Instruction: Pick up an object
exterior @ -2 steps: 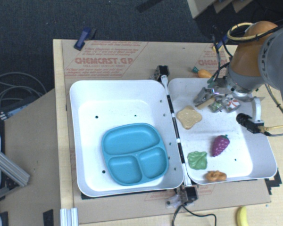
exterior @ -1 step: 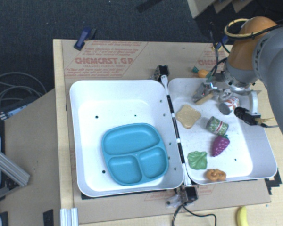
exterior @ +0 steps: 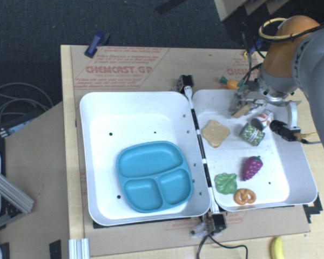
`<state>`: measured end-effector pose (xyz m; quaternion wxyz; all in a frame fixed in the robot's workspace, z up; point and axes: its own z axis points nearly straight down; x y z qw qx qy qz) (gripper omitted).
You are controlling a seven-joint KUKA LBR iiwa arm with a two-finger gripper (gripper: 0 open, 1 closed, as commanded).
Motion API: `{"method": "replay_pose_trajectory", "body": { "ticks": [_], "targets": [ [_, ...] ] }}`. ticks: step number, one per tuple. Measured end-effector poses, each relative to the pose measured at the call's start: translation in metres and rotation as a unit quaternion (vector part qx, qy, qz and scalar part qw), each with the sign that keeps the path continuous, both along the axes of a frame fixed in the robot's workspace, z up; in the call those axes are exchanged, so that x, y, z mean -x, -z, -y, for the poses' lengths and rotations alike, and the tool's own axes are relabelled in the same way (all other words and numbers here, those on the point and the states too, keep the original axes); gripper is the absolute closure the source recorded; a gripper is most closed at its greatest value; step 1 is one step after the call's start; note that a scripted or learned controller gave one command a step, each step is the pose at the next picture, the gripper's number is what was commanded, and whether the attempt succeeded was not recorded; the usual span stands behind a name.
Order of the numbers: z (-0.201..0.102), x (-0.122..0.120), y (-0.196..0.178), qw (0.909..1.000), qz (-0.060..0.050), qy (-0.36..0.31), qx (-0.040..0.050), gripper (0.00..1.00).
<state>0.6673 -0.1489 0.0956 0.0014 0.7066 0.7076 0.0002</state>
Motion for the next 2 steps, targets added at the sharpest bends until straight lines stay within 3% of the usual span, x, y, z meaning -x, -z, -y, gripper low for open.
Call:
{"method": "replay_pose_trajectory", "body": {
  "ticks": [1,2],
  "targets": [
    [-0.006,0.045,-0.078,1.0,-0.001,0.001,-0.0006,1.0],
    [-0.072,0.037,-0.089,1.0,0.0,0.0,-0.0013,1.0]
  ]
}}
